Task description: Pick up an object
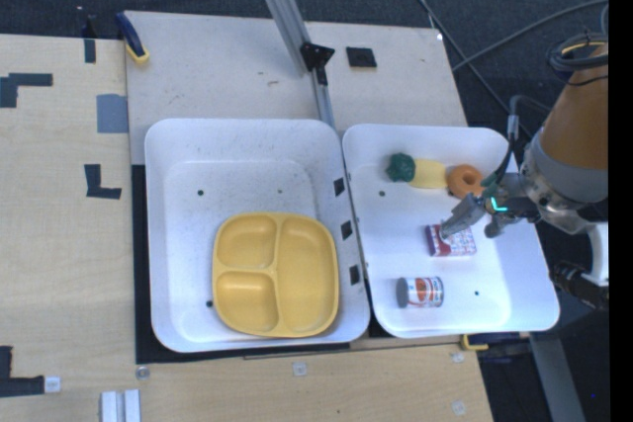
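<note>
The gripper (473, 217) hangs low over the right bin (524, 311), fingers spread apart, nothing between them, one tip just above the small red-and-white packet (451, 241) (touching or not, hard to tell). Near it, a can (421, 292) lies on its side toward the front. A green ball (401, 167), yellow piece (429, 174) and orange ring (463, 180) line up behind. Left bin (168, 212) holds a yellow divided plate (277, 274)

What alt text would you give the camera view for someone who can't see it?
A robot gripper hovers over a small red-and-white packet in the right bin, which also holds a can, a green ball, a yellow item and an orange ring. The left bin holds a yellow divided tray.
</note>
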Motion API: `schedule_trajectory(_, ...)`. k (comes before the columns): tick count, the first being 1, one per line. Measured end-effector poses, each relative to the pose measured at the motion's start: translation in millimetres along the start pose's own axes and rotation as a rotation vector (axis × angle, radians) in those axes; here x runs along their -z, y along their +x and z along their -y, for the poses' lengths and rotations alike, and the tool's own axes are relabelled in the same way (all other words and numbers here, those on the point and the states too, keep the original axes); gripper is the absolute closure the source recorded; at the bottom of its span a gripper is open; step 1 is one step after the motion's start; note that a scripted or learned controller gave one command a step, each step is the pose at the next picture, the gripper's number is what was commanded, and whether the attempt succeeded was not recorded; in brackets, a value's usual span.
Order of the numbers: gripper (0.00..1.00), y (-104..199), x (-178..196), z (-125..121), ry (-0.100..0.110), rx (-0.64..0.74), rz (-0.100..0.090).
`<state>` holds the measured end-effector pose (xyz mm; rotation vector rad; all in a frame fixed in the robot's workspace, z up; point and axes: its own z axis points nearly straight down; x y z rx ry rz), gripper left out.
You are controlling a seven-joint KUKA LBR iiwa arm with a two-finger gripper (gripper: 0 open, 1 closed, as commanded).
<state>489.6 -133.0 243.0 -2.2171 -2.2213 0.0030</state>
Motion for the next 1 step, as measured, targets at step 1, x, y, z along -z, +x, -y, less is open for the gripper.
schedule_trajectory(1, 0.0, 0.0, 0.6, -0.4, -0.002, 0.0, 0.0)
